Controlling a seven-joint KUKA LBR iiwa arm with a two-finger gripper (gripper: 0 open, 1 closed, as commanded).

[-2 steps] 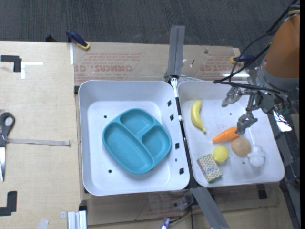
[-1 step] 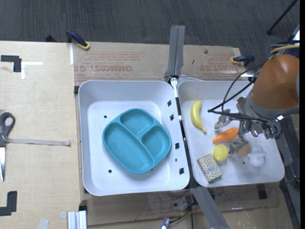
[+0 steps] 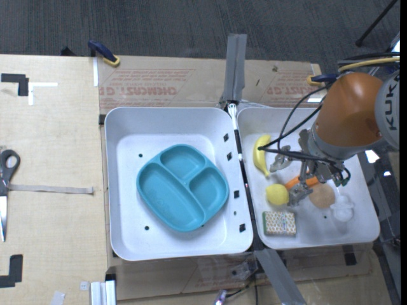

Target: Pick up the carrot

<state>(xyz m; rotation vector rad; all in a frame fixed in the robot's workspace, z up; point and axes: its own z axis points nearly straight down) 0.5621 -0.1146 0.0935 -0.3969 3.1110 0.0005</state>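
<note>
Nearest you, at the front edge of the right-hand shallow white plastic bin (image 3: 356, 237), lies one small speckled rectangular sponge (image 3: 280, 223). Just behind it sits one round yellow lemon (image 3: 277, 195), and behind that one curved yellow banana (image 3: 261, 155) near the bin's left wall. To the lemon's right you have one small orange carrot (image 3: 301, 182), lying roughly level with a pale brown rounded object (image 3: 322, 197) just beside it; that object is too blurred to name. One clear, whitish item (image 3: 343, 211) rests near the bin's right side.

The two-finger gripper (image 3: 301, 189) hangs directly over the carrot, touching or nearly touching it. You cannot tell from this angle whether its fingers are apart or together, nor whether the carrot is between them. The grey arm with its orange band (image 3: 350, 110) comes in from the right.

The left-hand shallow white plastic bin (image 3: 121, 189) holds one teal plastic plate with three compartments (image 3: 183, 187).

Both bins sit on a brown cardboard sheet (image 3: 152, 81) beside a pale wooden bench top (image 3: 51, 138). One pair of scissors (image 3: 6, 183) lies at the bench's left edge. Dark grey carpet (image 3: 159, 11) covers the floor behind.
</note>
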